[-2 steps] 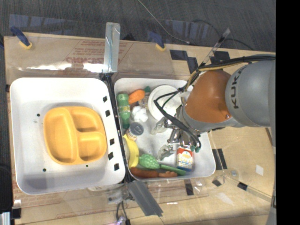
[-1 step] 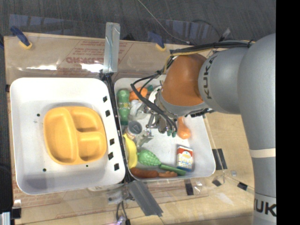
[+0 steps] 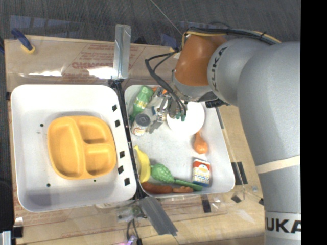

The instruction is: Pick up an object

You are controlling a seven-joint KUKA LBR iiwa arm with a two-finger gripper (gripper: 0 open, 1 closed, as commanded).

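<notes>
The grey arm (image 3: 255, 86) reached in from the right, its gripper (image 3: 164, 108) low over the right bin's (image 3: 225, 177) upper part beside a green bottle (image 3: 141, 100) lying near the bin's top-left corner. Whether the fingers were spread or closed, I could not tell. "KUKA" was printed on the arm.

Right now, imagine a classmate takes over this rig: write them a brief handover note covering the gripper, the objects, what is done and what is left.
Gripper: low over the top of the right bin, beside the green bottle; finger state unclear, nothing visibly held.
Right bin also holds a white plate, orange piece, small carton, green bumpy toy and yellow item.
Left bin: yellow divided tray.
Done: approach.
Left: grasp and lift one object.
</notes>
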